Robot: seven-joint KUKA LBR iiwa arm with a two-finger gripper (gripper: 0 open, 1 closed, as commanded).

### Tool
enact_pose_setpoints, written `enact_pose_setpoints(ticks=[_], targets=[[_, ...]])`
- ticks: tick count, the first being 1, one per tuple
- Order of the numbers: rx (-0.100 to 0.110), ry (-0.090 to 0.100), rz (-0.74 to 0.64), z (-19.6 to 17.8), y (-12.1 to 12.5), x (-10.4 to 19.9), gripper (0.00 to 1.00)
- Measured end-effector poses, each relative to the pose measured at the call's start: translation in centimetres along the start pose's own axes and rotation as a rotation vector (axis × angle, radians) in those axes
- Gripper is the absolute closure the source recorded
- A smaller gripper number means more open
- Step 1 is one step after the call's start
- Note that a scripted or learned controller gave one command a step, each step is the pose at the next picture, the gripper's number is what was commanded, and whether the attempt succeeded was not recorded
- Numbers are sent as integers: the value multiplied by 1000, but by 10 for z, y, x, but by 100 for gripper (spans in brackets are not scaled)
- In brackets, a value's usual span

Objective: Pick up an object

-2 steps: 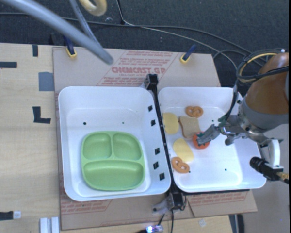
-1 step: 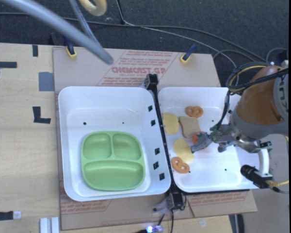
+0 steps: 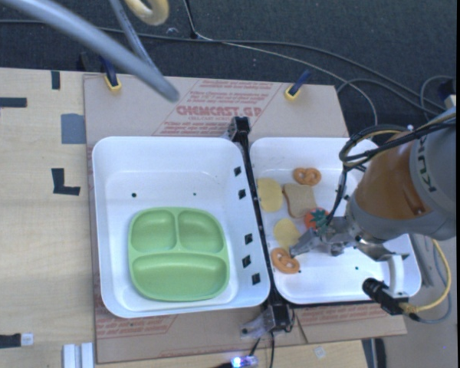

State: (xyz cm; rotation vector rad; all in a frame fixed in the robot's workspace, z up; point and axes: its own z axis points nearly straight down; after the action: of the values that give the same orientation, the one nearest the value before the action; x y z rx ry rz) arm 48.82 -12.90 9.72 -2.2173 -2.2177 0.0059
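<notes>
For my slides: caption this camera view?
Grey arm's gripper low in right white bin among toy snacks; green divided plate left.

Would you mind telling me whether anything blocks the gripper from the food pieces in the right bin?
Nothing visible does. The gripper is low in the right bin, right among the pieces: a yellow piece just beside it, the pretzel just below, and the tan slice above.

A robotics lab: taped bench [image 3: 31, 205], loose cables [image 3: 291, 48], white bins [image 3: 107, 159].
</notes>
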Motion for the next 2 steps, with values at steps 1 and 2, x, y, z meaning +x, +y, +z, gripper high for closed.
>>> enact_pose_setpoints(ticks=[1,2], targets=[[-3,0,-2,-13,1,1,100],[-9,-2,-1,-55,3,3,100]])
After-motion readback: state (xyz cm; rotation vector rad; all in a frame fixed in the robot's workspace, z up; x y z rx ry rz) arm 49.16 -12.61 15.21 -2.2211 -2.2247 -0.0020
